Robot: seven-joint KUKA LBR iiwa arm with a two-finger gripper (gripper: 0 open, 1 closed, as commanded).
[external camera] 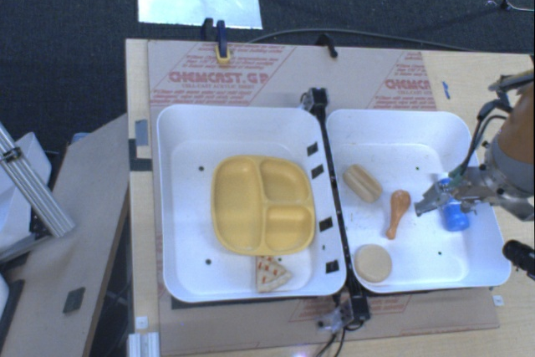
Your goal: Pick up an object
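The right bin [401, 130] holds a hot dog bun [363, 182], an orange drumstick [397, 212], a round tan bun [374, 262] and a small blue object [456, 217]. My gripper [435, 201] reaches in from the right, low over the bin's right side. It sits just left of and above the blue object, and right of the drumstick. The blue object is partly hidden under the wrist. Nothing can be seen held in the gripper.
The left bin [188, 138] holds a yellow divided plate [263, 204] and a pizza slice [270, 272] at its front. A black divider with clips [326, 180] runs between the bins. The arm's grey body [512, 155] overhangs the right bin's right rim.
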